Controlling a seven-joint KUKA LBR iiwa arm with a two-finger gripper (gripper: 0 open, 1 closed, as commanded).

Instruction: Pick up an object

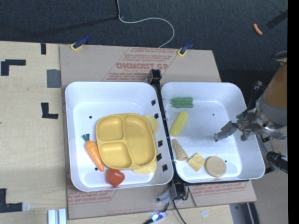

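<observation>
My gripper [232, 135] hangs over the right part of the right bin [233, 91], reaching in from the right. Its fingers are spread open with only white bin floor between them. One dark finger [223, 132] points left toward the bin's middle. A round beige disc [215, 166] lies just below the gripper near the front wall, with a pale yellow cheese wedge [196, 162] to its left. Along the bin's left side lie a ribbed cone [179, 150], a corn cob [179, 122] and a green bean pod [181, 101]. None of them touches the gripper.
The left bin [74, 94] holds a yellow divided plate [125, 140], a carrot [94, 154] at its left and a red tomato [115, 177] near the front wall. A black divider [161, 125] separates the bins. The cardboard base [140, 64] lies beneath.
</observation>
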